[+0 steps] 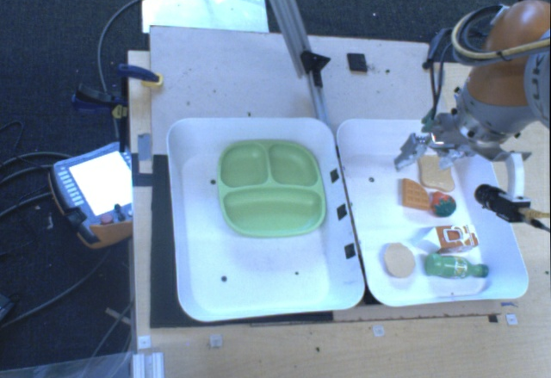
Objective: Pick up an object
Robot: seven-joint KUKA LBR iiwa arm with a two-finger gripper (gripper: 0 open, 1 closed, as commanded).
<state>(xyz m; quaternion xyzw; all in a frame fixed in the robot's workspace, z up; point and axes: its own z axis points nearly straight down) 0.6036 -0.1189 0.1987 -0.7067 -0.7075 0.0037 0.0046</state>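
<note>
Lowest in the right bin [516, 281], nearest the camera, a green bottle [454, 267] is seen lying on its side, with a round tan disc, cracker-like [399, 260], just beside it to the left. Above them a small orange-and-white carton [455, 237] is noted, then an orange waffle-like square [415, 195] touching a small red-and-green ball [443, 206]. A pale tan slice, bread-like [437, 174], lies at the top of the cluster.

Gripper [430, 151] is placed over the upper part of the right bin, directly above the tan slice; one grey finger [408, 152] is seen splayed toward the bin's middle, so the jaws are judged to stand apart with nothing held between them. No object is lifted.

Left bin [194, 281] is occupied by a green divided plate [272, 188], well apart from the arm.

Step in hand is judged to be the descent onto a pick. Nearest candidate is the tan slice. Being flat, it is best straddled across its narrow width, with fingers brought fully down to the bin floor before closing. Contact with the neighbouring waffle square is to be avoided. Lift is best made straight up.
</note>
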